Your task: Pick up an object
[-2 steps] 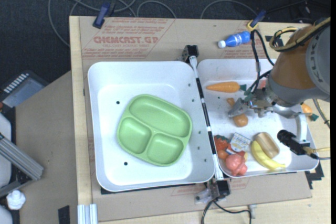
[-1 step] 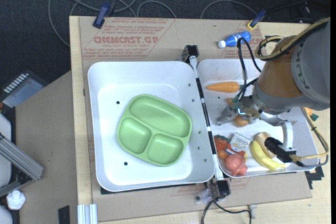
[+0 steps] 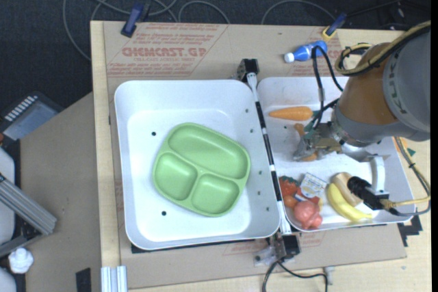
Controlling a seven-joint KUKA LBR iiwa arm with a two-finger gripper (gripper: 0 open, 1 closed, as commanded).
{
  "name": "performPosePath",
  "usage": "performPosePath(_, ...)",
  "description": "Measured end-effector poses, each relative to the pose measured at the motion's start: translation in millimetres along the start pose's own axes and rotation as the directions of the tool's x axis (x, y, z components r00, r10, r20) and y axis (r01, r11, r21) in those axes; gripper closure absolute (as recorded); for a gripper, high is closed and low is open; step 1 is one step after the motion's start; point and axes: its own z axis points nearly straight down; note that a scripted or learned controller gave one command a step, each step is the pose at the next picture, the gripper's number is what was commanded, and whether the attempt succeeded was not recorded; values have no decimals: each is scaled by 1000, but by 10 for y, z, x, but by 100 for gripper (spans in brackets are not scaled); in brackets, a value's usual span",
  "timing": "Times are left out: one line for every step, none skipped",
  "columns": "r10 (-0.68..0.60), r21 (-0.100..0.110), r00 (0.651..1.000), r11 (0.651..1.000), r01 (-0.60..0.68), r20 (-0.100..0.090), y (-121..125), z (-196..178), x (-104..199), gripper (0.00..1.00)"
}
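Arm (image 3: 383,96) hides the hand's (image 3: 309,147) grip.

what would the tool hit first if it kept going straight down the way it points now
Probably the bare white floor of the right bin, since the tool points down between the carrot and the toys below; depth is unclear.

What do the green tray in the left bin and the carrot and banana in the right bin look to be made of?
Green tray: likely moulded plastic, matte, with even colour and rounded compartments. Carrot: probably plastic toy food, smooth, uniformly orange. Banana: also looks plastic, glossy yellow with a highlight. None is certain from the look alone.
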Motion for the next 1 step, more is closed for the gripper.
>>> performPosePath(-2, -6, 1000, 1000, 2, -1, 952, -925, 542, 100)
